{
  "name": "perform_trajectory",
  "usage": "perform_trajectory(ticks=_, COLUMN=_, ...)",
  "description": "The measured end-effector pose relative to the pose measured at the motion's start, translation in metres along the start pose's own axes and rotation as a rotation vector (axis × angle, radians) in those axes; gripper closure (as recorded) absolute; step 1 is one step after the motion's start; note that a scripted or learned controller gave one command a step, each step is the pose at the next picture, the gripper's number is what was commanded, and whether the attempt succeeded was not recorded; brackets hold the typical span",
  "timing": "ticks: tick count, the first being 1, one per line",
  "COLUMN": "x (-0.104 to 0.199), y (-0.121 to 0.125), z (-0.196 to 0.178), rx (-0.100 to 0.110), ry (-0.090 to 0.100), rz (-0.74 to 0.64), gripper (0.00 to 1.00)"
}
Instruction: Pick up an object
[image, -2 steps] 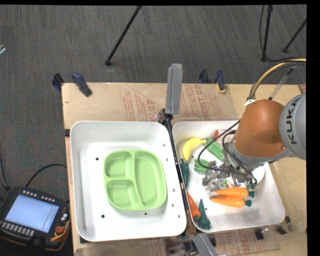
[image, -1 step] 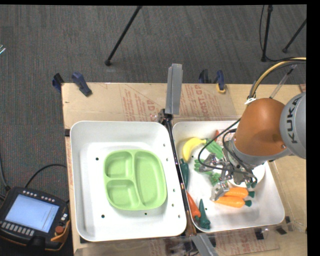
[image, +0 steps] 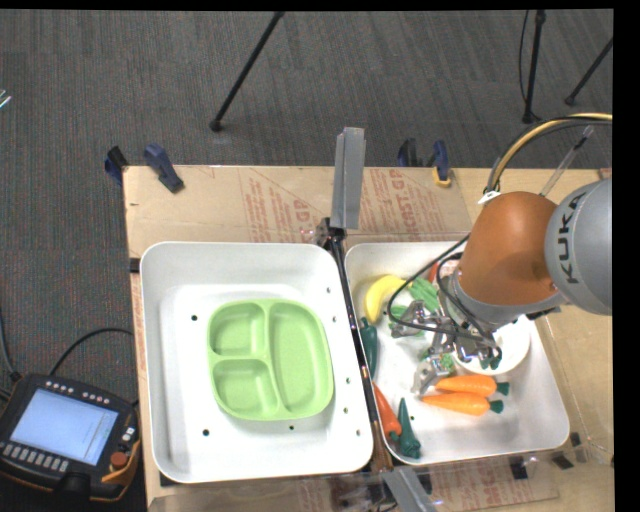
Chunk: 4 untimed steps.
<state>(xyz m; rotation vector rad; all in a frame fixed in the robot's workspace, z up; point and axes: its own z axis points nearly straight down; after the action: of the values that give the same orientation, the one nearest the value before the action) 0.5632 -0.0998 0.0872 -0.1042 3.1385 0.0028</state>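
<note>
My gripper (image: 450, 362) hangs low in the right bin (image: 545, 420), under the orange wrist band. Just below it lie two orange carrots with green tops, one (image: 468, 384) above the other (image: 458, 404). The gripper's metal parts touch or nearly touch the upper carrot's left end. A yellow banana (image: 380, 295) lies at the bin's upper left. Beside it a green vegetable (image: 426, 293) is partly hidden by the wrist. A third carrot (image: 386, 411) lies along the bin's left wall. Nothing shows as held.
The left bin (image: 165, 300) holds a green divided plate (image: 270, 358). A white dish (image: 515, 345) sits in the right bin, partly under the arm. A dark green piece (image: 369, 345) lies near the divider. A teach pendant (image: 65, 430) rests on the floor at lower left.
</note>
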Motion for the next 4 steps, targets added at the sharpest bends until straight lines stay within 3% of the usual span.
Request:
perform_trajectory(ticks=1, x=-0.01, y=0.001, z=-0.001, rx=0.001, ry=-0.001, rz=-0.042, gripper=0.0)
perform_trajectory(ticks=2, x=0.065, y=0.007, z=0.001, rx=-0.001, ry=0.004, rz=0.007, gripper=0.0)
perform_trajectory(ticks=3, x=0.063, y=0.009, z=-0.009, rx=-0.001, ry=0.003, rz=-0.001, gripper=1.0)
perform_trajectory(ticks=4, x=0.048, y=0.059, z=-0.103, rx=0.001, ry=-0.007, rz=-0.174, gripper=1.0)
